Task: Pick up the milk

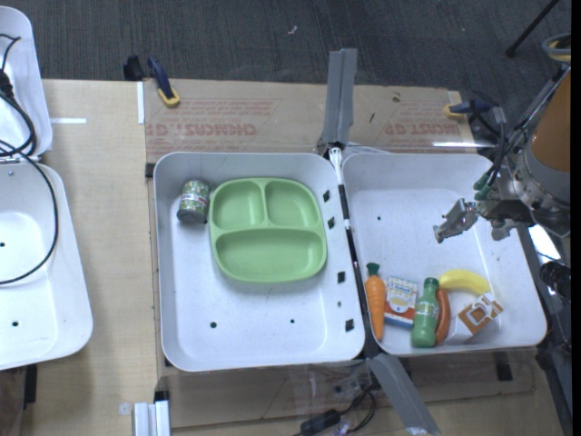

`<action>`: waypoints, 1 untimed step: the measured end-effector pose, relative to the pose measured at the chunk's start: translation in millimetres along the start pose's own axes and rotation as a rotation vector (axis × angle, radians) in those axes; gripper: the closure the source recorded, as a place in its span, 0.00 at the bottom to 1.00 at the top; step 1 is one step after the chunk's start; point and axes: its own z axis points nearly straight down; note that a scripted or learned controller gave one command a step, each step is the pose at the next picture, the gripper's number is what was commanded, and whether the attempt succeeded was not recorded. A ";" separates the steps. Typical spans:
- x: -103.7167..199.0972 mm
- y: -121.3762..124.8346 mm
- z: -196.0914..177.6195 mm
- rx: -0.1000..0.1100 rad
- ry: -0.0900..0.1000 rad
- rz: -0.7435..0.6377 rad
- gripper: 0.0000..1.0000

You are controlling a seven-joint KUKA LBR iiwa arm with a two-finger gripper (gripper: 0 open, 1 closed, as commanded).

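Right bin (399, 189), near edge: a row of toy groceries packed close. From the divider outward: carrot (375, 300), milk (400, 300) (small white carton with blue and red print, taken to be the target), green bottle (424, 314), red sausage-like piece (443, 316), banana (465, 282), brown-and-white carton (479, 314). The milk lay just beside the carrot on one side and against the green bottle on the other.

Claw (475, 227) hung over the bare middle of the right bin, well apart from the milk, toward the arm's side. It looked spread wide with nothing between the fingers. Grasp not yet begun.

Left bin (168, 271) held a green divided plate (268, 230) and a small tin (192, 201); neither is relevant.

Notes for the approach:
- Move the claw toward the divider and the near edge until it is centred over the milk, before descending.
- Both flanks look tight. Fingers probably fit better on the carton's far and near faces than between carrot and bottle.
- Descend straight and keep the claw wide until it is low.
- Risk: catching the bottle with the carton, or pushing the milk against the bin wall.
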 end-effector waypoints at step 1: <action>-37.2 -22.1 45.9 0.000 0.001 -0.093 0.00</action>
